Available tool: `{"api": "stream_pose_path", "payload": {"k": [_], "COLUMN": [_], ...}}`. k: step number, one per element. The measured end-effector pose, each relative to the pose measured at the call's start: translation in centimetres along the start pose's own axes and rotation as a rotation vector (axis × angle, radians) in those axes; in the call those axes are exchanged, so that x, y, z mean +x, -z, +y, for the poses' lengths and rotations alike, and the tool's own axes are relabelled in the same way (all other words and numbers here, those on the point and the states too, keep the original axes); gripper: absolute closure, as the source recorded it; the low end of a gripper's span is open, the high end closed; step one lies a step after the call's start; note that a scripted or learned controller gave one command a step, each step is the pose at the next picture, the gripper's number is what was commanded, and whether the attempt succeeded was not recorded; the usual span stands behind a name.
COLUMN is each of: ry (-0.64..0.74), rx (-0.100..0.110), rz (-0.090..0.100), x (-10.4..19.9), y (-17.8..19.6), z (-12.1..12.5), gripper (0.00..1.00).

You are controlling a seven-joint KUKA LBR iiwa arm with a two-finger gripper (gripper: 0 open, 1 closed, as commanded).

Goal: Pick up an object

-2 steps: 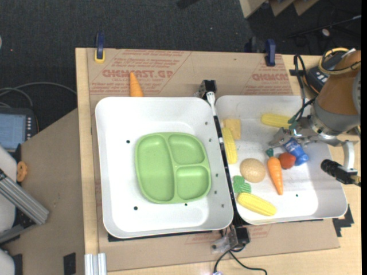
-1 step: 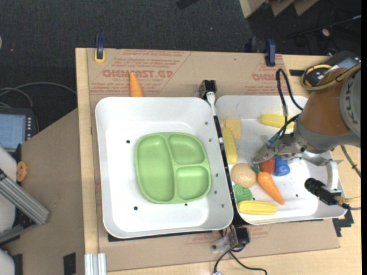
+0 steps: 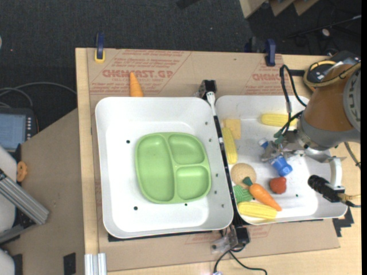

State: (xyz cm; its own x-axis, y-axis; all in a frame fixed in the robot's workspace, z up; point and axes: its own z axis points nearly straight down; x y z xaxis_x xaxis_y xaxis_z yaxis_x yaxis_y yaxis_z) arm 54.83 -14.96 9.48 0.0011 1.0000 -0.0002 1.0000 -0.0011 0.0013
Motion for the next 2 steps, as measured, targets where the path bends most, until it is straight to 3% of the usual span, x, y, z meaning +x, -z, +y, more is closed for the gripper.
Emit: {"api": "stream_pose_path", "payload": {"k": [1,2], "ry": [0.008,0.008], "rx": [-0.004,-0.008], "rz": [0.000,0.002], "x": [5.0,11.0], "y": [-1.1,9.6], "z": [5.5,3.7], "gripper": [1.00,1.00]}}
